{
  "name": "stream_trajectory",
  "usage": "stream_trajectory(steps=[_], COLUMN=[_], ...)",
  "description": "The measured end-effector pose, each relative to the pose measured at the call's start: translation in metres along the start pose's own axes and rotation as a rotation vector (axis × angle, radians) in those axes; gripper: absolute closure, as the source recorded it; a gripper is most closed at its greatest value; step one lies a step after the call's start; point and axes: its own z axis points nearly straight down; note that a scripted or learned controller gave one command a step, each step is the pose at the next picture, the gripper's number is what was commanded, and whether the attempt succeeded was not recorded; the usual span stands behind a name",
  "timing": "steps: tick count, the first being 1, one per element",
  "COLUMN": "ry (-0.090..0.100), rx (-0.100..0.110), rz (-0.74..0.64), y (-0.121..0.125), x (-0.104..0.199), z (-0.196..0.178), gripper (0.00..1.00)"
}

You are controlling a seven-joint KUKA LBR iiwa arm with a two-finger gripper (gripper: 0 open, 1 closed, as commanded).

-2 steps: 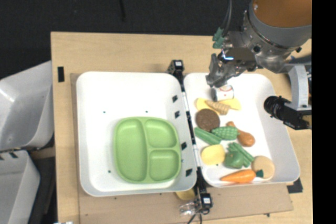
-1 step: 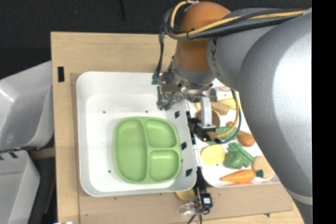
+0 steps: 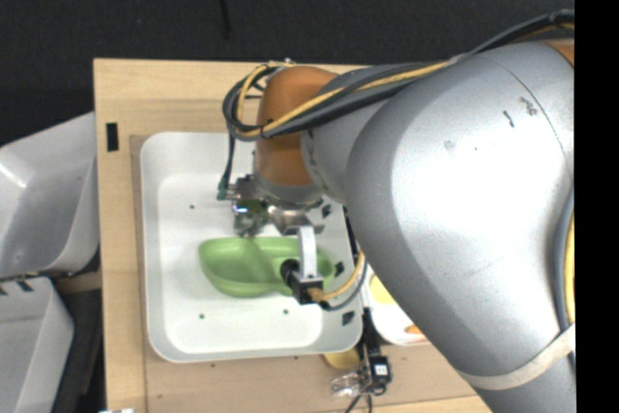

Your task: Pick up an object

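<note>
A pale green shoe-shaped object (image 3: 237, 266) lies in the middle of the left white bin (image 3: 174, 237). My gripper (image 3: 253, 220) hangs low over the bin, right above the green object's far edge. The wrist and its orange band cover the fingertips from this angle. It is unclear whether the gripper touches the green object.
The large grey arm covers the right bin almost entirely; a sliver of its rim (image 3: 387, 329) shows with something orange (image 3: 411, 332) and a yellowish item (image 3: 340, 360) at the front. A small metal clip (image 3: 353, 384) lies on the wooden bench at the front.
</note>
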Motion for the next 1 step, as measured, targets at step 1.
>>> stream_trajectory(steps=[1], ry=[-0.001], rx=[-0.007], rz=[0.008], y=[0.0011], x=[-0.0054], z=[-0.0228], gripper=[1.00])
